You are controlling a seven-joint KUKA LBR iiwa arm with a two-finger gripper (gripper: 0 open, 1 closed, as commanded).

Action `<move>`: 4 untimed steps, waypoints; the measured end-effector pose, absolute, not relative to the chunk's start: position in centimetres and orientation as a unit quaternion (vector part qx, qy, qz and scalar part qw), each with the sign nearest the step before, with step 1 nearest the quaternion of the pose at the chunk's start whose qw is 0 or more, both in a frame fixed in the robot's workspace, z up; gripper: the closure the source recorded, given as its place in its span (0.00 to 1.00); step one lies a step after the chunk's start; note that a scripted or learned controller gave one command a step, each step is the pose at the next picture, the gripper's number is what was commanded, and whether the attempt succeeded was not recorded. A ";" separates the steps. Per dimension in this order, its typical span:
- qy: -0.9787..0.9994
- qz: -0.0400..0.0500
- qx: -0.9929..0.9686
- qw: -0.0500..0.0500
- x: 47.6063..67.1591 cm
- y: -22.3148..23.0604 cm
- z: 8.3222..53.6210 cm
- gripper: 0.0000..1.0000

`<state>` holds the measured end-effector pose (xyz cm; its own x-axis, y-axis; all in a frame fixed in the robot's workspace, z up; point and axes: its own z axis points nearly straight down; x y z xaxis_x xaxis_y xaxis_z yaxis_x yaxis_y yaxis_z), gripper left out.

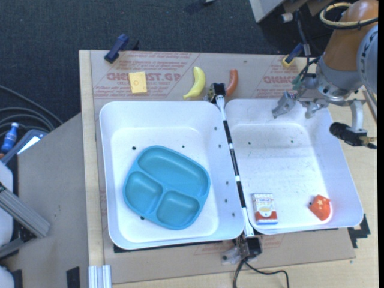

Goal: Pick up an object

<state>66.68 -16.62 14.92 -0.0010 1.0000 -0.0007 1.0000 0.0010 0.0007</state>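
Note:
My gripper [297, 108] hangs over the far edge of the right bin [282, 155], its two fingers spread apart with nothing between them. A small white and orange carton [264, 209] lies near the right bin's front left corner. An orange-red toy [320, 207] sits near that bin's front right corner. Both lie well in front of the gripper. A blue divided plate [166, 186] rests in the left bin [120, 131].
Behind the bins on the cardboard lie a yellow banana [195, 83], an orange sausage-like piece [231, 81] and a yellow tag [137, 83]. A blue clamp [116, 48] grips the board's far left edge. Cables run at the far left.

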 end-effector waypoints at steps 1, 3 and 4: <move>0.707 -0.001 0.708 -0.001 50.2 -17.8 10.2 0.00; 0.707 0.001 0.707 0.001 58.4 -19.5 9.5 1.00; 0.707 0.000 0.707 -0.001 55.9 -13.8 11.0 1.00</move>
<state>55.90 -13.80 11.04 -0.0011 1.0000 0.0017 1.0000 0.0011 -0.0024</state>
